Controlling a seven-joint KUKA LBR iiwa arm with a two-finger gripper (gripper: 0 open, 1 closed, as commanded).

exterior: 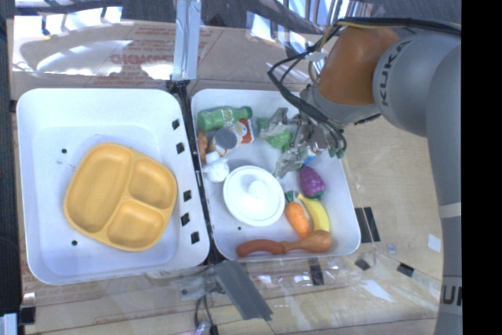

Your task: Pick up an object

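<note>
My gripper [296, 157] hangs low inside the right bin [343, 196], near its back right part. Just below and right of it lies a purple eggplant [311, 182]. A green leafy toy [276, 129] sits right behind it, partly hidden by the wrist. A white bowl [253, 195] stands to its lower left. Nothing is visibly held.
The right bin also holds a green bottle [222, 118], a can [227, 139], a carrot [297, 218], a banana [317, 214] and a sausage [259, 248] along the front wall. In the left bin [47, 129] lies a yellow divided plate [119, 196].
</note>
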